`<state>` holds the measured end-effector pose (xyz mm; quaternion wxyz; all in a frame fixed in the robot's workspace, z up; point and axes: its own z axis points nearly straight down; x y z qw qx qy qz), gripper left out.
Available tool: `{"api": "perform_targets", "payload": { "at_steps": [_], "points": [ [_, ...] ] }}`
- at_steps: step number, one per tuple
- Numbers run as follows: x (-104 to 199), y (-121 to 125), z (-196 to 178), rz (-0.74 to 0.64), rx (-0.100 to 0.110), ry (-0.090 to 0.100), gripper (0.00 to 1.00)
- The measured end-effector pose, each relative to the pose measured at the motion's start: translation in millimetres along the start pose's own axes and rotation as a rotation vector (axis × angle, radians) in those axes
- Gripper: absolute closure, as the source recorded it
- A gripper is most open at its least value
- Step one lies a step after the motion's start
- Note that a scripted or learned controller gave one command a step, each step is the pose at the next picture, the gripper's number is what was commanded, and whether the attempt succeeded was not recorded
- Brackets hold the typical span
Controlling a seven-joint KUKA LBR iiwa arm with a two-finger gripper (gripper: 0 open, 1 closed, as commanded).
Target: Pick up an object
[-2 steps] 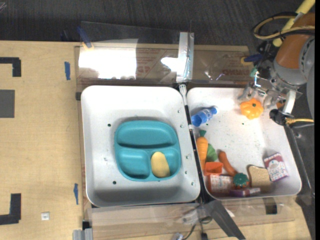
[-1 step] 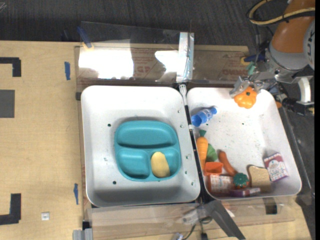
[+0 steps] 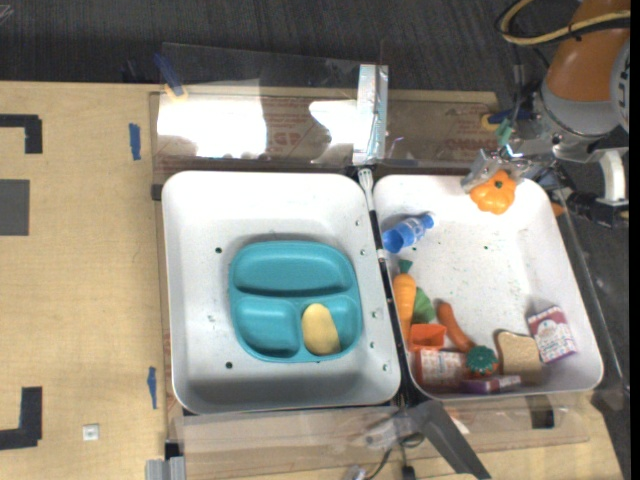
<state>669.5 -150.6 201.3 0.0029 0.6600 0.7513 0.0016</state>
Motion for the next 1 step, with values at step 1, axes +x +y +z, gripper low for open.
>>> {"api": "perform_targets", "payload": {
  "at_steps": [1],
  "points": [
    [71.6,7.1,17.7,-0.273,0.007,0.005,1.00]
  ]
}}
